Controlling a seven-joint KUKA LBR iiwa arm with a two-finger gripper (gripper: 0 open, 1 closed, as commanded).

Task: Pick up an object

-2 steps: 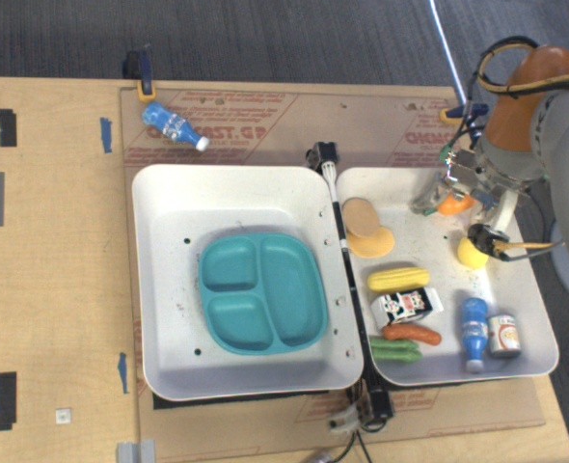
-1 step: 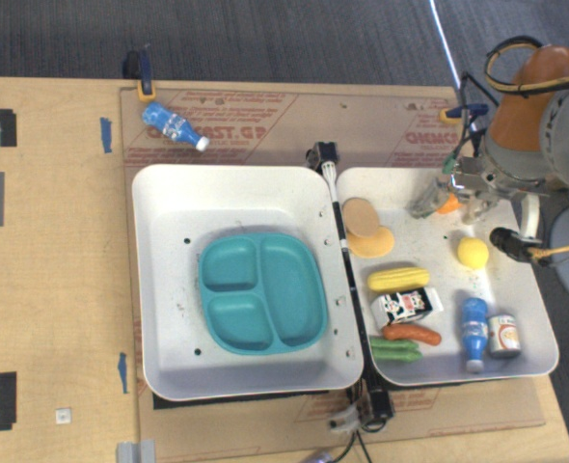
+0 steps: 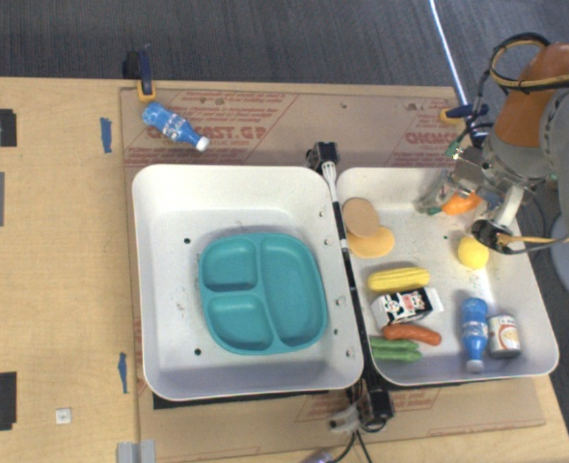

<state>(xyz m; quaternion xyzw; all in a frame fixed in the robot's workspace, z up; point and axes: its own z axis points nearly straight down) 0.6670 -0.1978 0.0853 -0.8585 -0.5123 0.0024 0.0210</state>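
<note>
Orange toy (image 3: 461,202) sits at the right bin's (image 3: 545,355) 1 o'clock corner, partly hidden under the gripper (image 3: 455,197). Whether the gripper pinches it is too hard to tell. A yellow lemon (image 3: 472,253) lies just beside, toward 5 o'clock.

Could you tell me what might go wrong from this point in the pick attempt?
1. The hand sits at the orange object near the right bin's back wall; a poor grip could let it slip.
2. The lemon lies close by, so the arm may nudge it.
</note>
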